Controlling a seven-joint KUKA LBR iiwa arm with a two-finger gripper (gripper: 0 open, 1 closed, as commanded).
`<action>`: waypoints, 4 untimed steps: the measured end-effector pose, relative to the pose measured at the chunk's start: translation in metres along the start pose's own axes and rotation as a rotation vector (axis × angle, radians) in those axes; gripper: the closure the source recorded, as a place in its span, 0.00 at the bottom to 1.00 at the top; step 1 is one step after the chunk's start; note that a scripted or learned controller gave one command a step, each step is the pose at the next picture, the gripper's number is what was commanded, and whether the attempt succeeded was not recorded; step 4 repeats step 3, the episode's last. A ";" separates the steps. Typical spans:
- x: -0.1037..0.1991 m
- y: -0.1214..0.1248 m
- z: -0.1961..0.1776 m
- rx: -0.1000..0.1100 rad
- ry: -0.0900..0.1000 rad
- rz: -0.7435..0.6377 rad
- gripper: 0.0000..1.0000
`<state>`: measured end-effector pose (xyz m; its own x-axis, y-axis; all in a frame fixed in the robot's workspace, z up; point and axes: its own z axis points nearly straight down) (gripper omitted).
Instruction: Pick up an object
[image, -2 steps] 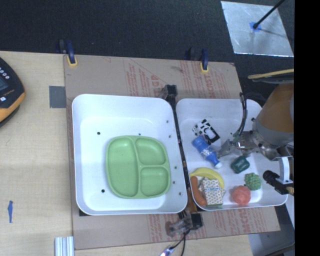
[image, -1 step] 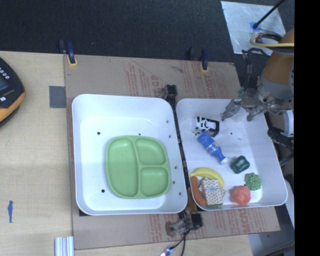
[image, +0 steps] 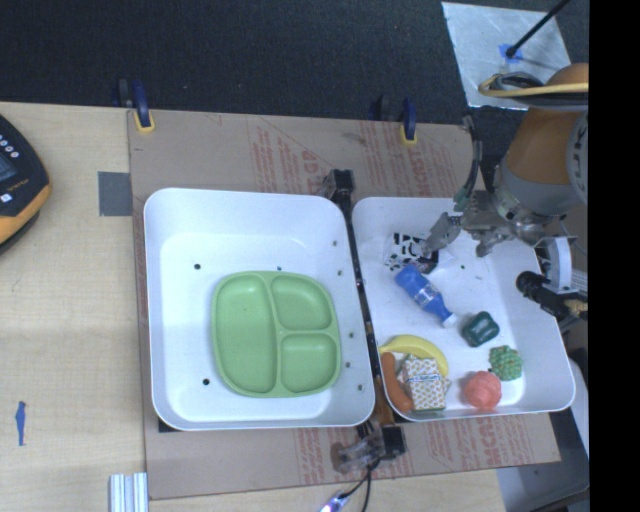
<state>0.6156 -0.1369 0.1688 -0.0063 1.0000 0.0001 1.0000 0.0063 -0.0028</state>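
One blue bottle (image: 424, 293) with a white cap, lying slantwise just under the tool (image: 458, 236), fingers spread wide.

Green divided plate (image: 275, 334) in left bin (image: 170, 225), toys in right bin (image: 545, 385).

Two white bins (image: 160, 300), one green divided plate (image: 274, 333), one blue bottle (image: 424, 294), one banana (image: 418, 347), one carrot (image: 392, 384)

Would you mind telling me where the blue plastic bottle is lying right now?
The blue plastic bottle lies on its side in the right-hand white bin, toward its upper left, just below the end effector and above the yellow banana.
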 end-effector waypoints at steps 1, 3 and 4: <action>0.042 -0.036 0.078 0.003 0.000 0.000 0.00; 0.110 -0.037 -0.023 -0.001 0.000 0.001 1.00; 0.110 -0.037 -0.023 -0.001 0.000 0.001 1.00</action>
